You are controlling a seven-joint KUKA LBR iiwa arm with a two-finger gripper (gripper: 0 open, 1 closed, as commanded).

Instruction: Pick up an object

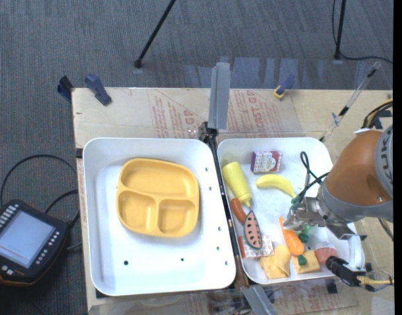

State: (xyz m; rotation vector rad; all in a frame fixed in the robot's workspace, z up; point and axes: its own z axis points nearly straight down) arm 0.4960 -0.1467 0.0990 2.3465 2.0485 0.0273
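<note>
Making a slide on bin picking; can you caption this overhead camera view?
KUKA arm's end effector low over toy food beside a carrot in the right bin; yellow tray in the left.

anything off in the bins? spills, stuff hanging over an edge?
Nothing spilled or damaged. The yellow tray sits slightly skewed in the left bin. The toy food is crowded in the right bin; the watermelon slice and a flat packet lie by its left wall. The claw hovers over the carrot.
</note>
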